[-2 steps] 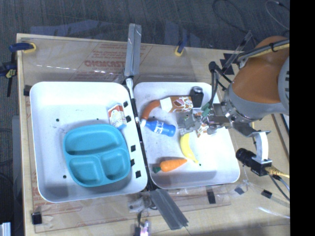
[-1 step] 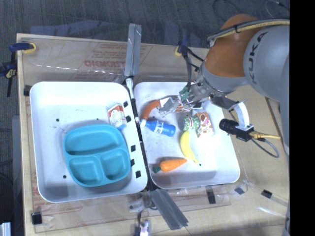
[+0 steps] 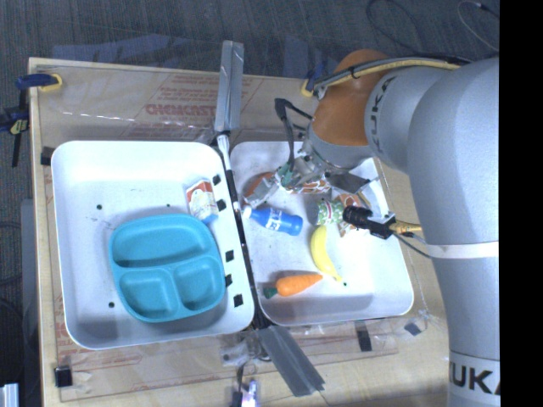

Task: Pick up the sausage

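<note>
The sausage (image 3: 257, 183) is a small brown piece lying at the back left of the right bin (image 3: 382, 299), close to the divider between the bins. My gripper (image 3: 293, 176) hangs low in that bin, just to the right of the sausage and touching or nearly touching its end. The grey wrist and the orange band (image 3: 344, 108) above it hide the bin's back right corner.
In the right bin, a blue bottle (image 3: 278, 220) lies just in front of the sausage, with a banana (image 3: 321, 251), a carrot (image 3: 293, 284) and a green-and-red item (image 3: 331, 211) nearby. The left bin (image 3: 76, 193) holds a blue divided tray (image 3: 165, 265) and a small red-and-white carton (image 3: 201, 199).
</note>
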`<state>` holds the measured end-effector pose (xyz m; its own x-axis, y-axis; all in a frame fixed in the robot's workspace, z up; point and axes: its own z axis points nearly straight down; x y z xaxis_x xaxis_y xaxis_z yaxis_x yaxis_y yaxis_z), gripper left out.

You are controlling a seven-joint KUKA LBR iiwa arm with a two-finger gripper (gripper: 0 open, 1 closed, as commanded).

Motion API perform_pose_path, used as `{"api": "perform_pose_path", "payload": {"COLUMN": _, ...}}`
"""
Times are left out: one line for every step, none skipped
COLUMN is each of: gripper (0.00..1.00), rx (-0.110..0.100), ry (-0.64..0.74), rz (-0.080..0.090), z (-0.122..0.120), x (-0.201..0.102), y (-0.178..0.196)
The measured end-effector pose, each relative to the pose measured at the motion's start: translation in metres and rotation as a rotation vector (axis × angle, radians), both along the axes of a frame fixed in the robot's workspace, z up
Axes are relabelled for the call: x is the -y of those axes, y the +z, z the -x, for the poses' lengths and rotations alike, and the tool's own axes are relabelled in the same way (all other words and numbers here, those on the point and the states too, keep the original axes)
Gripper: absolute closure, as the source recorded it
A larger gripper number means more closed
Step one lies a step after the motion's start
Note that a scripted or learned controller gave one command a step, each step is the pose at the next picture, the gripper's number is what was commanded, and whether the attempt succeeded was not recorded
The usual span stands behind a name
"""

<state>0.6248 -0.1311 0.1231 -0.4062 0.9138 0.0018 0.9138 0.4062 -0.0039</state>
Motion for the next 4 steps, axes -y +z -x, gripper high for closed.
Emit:
{"api": "perform_pose_path", "payload": {"gripper": 0.0, "rx": 0.007, "ry": 0.012, "rz": 0.002, "z": -0.01, "x": -0.008, "y": -0.015}}
{"api": "perform_pose_path", "payload": {"gripper": 0.0, "rx": 0.006, "ry": 0.04, "rz": 0.0, "z": -0.033, "x": 0.016, "y": -0.029}}
{"api": "perform_pose_path", "payload": {"gripper": 1.0, "rx": 0.006, "ry": 0.045, "rz": 0.001, "z": -0.034, "x": 0.015, "y": -0.019}}
{"api": "perform_pose_path", "payload": {"gripper": 1.0, "rx": 0.006, "ry": 0.243, "rz": 0.001, "z": -0.033, "x": 0.02, "y": 0.005}}
